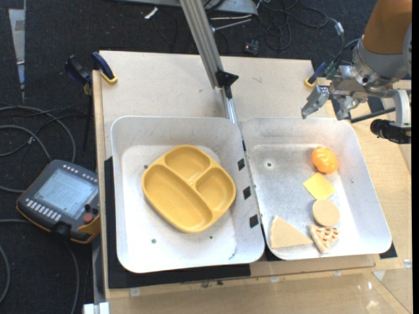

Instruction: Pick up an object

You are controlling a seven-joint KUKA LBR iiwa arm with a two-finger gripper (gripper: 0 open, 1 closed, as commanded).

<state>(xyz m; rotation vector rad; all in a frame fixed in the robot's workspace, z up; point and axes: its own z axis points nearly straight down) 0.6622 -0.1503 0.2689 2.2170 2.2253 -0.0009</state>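
Note:
In the right bin [288, 142] lie an orange fruit [324, 159], a yellow square slice [319, 186], a tan round disc [325, 212], a tan wedge [287, 233] and a small pizza-like slice [325, 237]. My gripper [329, 103] hangs above the bin's far right rim, beyond the orange fruit and well apart from it. Its two fingers [313, 102] stand spread with nothing between them.
The left bin [127, 175] holds a yellow divided plate [188, 188]. A slanted metal pole [204, 34] crosses the far side and ends between the bins. A teach pendant [60, 199] lies on the floor at left. Cables run behind the bench.

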